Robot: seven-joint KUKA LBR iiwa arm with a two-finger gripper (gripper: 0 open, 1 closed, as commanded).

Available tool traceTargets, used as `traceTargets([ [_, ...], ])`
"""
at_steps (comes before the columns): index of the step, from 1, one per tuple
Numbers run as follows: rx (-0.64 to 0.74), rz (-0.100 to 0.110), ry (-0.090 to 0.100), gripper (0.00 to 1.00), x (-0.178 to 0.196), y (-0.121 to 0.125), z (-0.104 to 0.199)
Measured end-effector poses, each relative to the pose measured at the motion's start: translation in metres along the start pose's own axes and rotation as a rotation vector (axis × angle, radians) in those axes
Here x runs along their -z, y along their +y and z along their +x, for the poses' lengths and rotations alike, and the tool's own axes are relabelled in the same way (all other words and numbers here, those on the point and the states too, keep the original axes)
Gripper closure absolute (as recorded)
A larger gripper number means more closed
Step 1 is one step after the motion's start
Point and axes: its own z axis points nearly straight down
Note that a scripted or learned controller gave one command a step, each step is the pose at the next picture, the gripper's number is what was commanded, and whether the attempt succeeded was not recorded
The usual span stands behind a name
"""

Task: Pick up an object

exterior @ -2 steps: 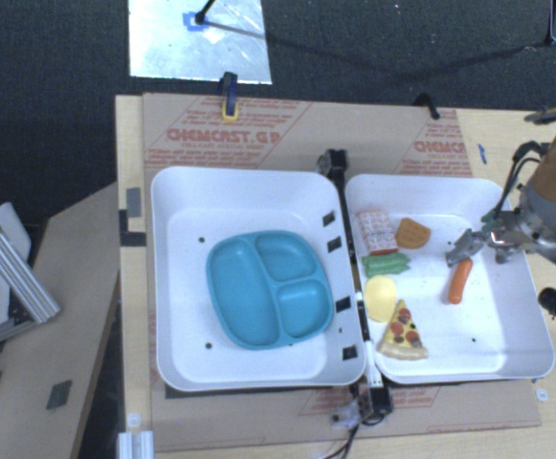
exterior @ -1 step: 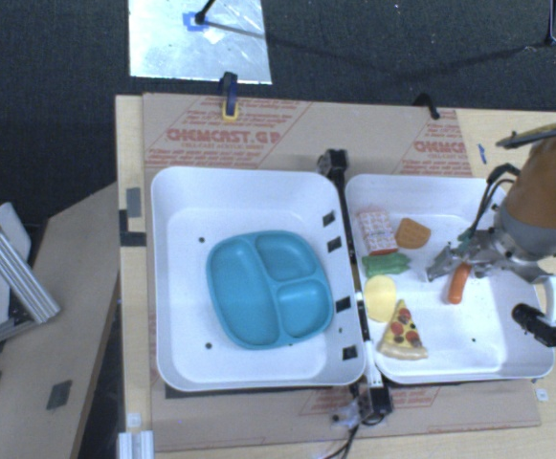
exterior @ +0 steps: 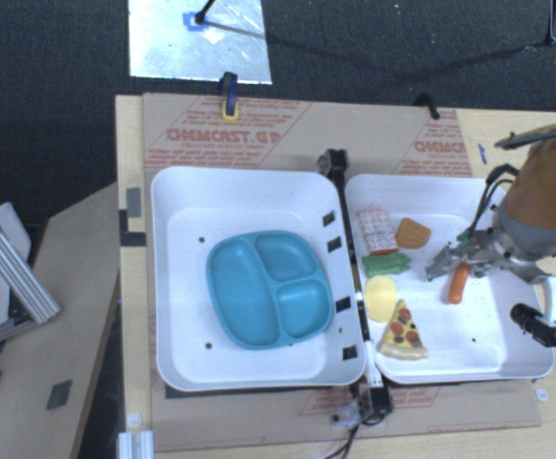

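Note:
In the right bin (exterior: pixel 522 357) lie several toy foods: a red and white wafer-like piece (exterior: pixel 375 229), a brown cookie (exterior: pixel 412 232), a green piece (exterior: pixel 385 264), a pale yellow piece (exterior: pixel 381 297), a pizza slice (exterior: pixel 404 333) and an orange-red sausage (exterior: pixel 456 285). My gripper (exterior: pixel 453 259) reaches in from the right, low over the middle of this bin. It sits right at the sausage's upper end. I cannot tell whether it touches or grips the sausage. The arm's grey and orange wrist (exterior: pixel 545 204) hides part of the bin's right side.
The left bin (exterior: pixel 177 256) holds a blue divided plate (exterior: pixel 266 288). A black divider with clips (exterior: pixel 346 256) runs between the bins. A black part of the arm (exterior: pixel 536 325) hangs over the right bin's lower right corner. Cardboard (exterior: pixel 220 132) lies under both bins.

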Motion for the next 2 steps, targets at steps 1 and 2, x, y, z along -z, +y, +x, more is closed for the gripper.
traceTargets([
  [1,0.000,-0.003,-0.001,1.00,0.011,0.001,0.000],
  [2,0.001,-0.004,-0.001,1.00,0.060,-0.006,0.002],
])
